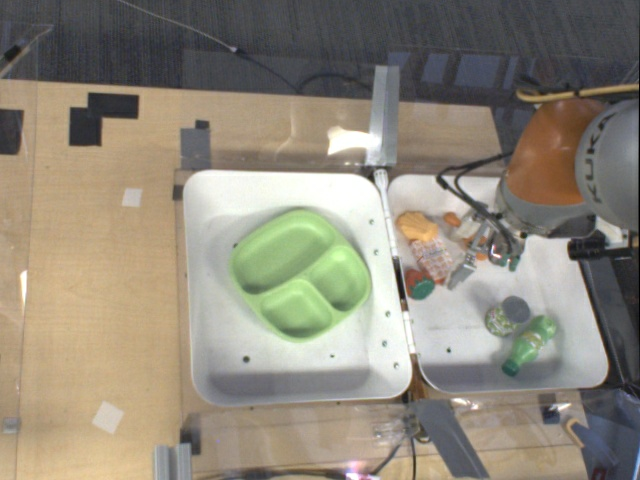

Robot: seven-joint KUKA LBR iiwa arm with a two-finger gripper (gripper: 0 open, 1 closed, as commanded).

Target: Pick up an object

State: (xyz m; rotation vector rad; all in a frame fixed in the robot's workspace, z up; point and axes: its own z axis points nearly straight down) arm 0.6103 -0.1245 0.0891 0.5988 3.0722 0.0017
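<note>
I have the tool (470,260) low over the right-hand shallow white bin (580,368), near its upper middle. Whether it is clenched or released I cannot tell; nothing visibly sits in it. The nearest candidate is the crinkled clear plastic packet with red print (433,259), just beside the tool at nine o'clock, its long axis running roughly eleven to five. I judge a short shift toward nine o'clock is needed.
</note>
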